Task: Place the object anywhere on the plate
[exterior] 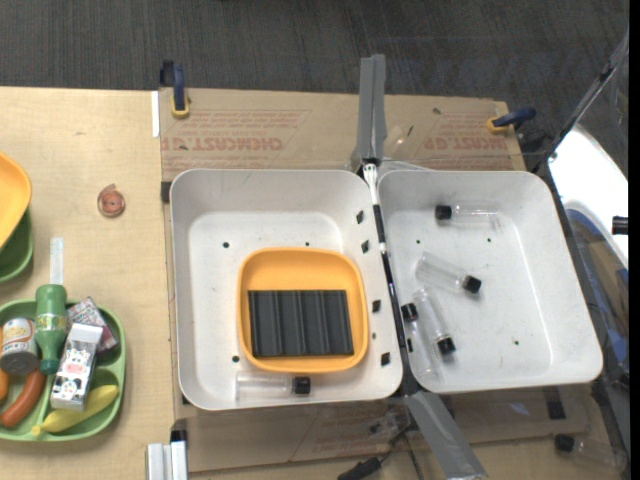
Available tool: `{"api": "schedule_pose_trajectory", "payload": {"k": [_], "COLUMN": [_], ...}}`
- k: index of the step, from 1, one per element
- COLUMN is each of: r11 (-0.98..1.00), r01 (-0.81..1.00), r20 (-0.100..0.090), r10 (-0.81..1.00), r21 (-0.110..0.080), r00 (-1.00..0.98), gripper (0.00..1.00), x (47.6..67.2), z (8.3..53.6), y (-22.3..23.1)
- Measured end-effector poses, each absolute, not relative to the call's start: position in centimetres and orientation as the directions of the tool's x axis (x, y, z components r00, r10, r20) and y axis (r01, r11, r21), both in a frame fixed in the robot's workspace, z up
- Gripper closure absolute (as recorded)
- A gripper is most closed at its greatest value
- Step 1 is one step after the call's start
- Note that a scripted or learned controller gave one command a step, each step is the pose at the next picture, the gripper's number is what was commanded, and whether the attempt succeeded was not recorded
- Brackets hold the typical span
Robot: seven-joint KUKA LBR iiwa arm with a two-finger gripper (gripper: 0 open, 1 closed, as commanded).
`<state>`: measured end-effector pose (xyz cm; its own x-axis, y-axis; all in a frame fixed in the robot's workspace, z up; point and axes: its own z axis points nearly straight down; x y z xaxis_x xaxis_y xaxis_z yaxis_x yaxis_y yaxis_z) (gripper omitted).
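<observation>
Though beside plate (300,260), tube (268,387) outside.

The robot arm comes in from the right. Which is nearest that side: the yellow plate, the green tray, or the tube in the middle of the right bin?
1. tube, with a black cap, in the right bin.
2. yellow plate, in the left bin.
3. green tray, far left on the bench.
</observation>
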<state>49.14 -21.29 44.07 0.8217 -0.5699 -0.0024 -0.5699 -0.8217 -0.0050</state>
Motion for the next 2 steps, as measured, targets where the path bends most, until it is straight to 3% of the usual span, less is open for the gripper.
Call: {"api": "schedule_pose_trajectory", "payload": {"k": [2], "r11": [-0.980], "r01": [-0.197], "r20": [0.002], "r10": [-0.197], "r21": [-0.011], "r00": [0.980], "gripper": [1.00], "x": [49.25], "z": [44.10], "y": [-22.09]}}
